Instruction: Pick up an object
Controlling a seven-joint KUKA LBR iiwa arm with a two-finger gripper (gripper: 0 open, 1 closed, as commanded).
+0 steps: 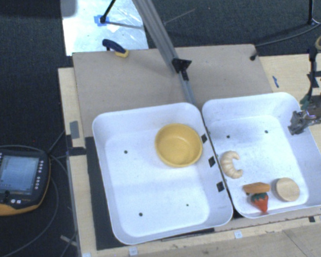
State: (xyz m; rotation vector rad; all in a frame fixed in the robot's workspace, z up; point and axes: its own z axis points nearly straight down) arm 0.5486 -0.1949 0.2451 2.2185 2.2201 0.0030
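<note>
Fingers (296,123) are hovering at the right bin's (316,164) right edge; how far open, I cannot tell. Nothing is showing between them. Croissant (232,164) is lying toward the bin's left wall, its long axis running front to back.

I cannot read any text, label, brand or number from my camera. The handheld control pendant (14,179), which lies on the dark floor beyond the left edge of the bench, has a lit screen and small buttons, but what stands on them is too small and blurred for me to read. The two white bins (158,224) carry only dark dots, not writing, as far as I see.
</note>
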